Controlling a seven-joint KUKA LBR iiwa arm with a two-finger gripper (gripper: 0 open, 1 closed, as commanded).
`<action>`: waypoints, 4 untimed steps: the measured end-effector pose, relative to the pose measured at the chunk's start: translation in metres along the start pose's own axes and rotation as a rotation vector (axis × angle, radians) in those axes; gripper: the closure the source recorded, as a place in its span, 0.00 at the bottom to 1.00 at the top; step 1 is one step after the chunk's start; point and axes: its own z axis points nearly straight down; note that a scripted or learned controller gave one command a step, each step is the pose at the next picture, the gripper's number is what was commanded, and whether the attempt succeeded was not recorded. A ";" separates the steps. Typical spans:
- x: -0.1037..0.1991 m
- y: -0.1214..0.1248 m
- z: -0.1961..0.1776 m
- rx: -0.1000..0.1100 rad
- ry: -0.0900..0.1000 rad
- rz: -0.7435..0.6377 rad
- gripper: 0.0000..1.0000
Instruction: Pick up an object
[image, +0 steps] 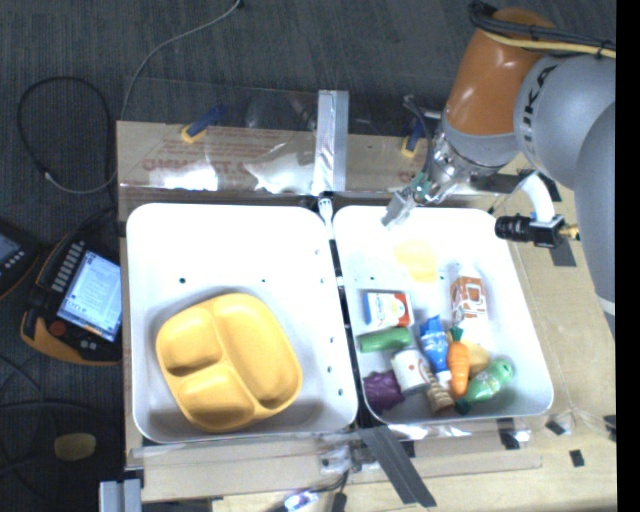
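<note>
Hovering gripper (400, 208) at right bin's far rim, toy carrot (458, 366) well apart

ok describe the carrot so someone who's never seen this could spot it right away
Look in the right-hand bin, at the crowded pile along its near edge. The carrot stands in the middle of that pile, between the blue bottle and the green toy. It is the pile's only bright orange piece, tapered, with a green top.

the grey arm (570, 110) runs off the top and right edges. the heaped toys (440, 370) in the right bin (530, 330) overlap, partly hiding each other. the claw (405, 205) is too small to read.
</note>
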 end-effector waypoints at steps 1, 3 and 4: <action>-0.001 0.001 -0.006 0.003 -0.001 0.000 1.00; -0.007 -0.030 0.010 -0.001 -0.001 0.028 1.00; 0.012 0.013 -0.102 -0.003 -0.001 0.112 1.00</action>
